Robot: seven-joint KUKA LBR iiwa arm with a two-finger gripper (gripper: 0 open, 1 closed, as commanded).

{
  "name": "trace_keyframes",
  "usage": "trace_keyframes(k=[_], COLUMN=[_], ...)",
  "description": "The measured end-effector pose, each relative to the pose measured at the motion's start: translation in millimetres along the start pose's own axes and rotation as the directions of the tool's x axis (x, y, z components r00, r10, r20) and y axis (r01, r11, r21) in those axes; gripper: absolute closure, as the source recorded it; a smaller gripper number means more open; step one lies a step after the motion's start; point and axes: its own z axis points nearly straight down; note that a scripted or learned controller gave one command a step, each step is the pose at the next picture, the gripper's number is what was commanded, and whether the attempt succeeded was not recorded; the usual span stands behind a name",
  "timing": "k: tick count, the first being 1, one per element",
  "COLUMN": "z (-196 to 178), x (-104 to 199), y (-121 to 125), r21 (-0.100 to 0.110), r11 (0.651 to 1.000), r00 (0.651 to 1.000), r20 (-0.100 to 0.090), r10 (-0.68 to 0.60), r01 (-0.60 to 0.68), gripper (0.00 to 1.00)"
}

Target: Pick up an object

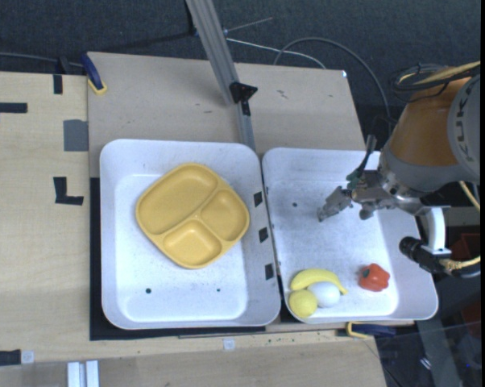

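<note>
While the jaws are held over bare floor in the right bin, looking pressed together with nothing pinched, the banana, lemon, egg and pepper are left untouched along its near edge, so no pick's been made yet.

So the bench is a light wood top with a few dark tape marks stuck along its 9 o'clock side. Sitting on it is a paler board that runs up toward 12 o'clock, and the two white bins rest side by side on that, edges touching. The left bin is at about 7 o'clock from centre, the right bin at roughly 4 o'clock. There's a blue and yellow clamp gripping the board's corner up at 10 o'clock, and a grey metal post slants across the board near 12.
</note>
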Motion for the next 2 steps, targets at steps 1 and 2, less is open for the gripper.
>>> trace_keyframes(k=[1,2], z=[0,62], x=[0,-5], y=[0,-4], r21=[0.000,0.007], r11=[1.000,1.000], r00=[1.000,1.000], r20=[0.000,0.000], r10=[0.000,0.001], r01=[0.000,-0.001], gripper=[0.00,0.00])
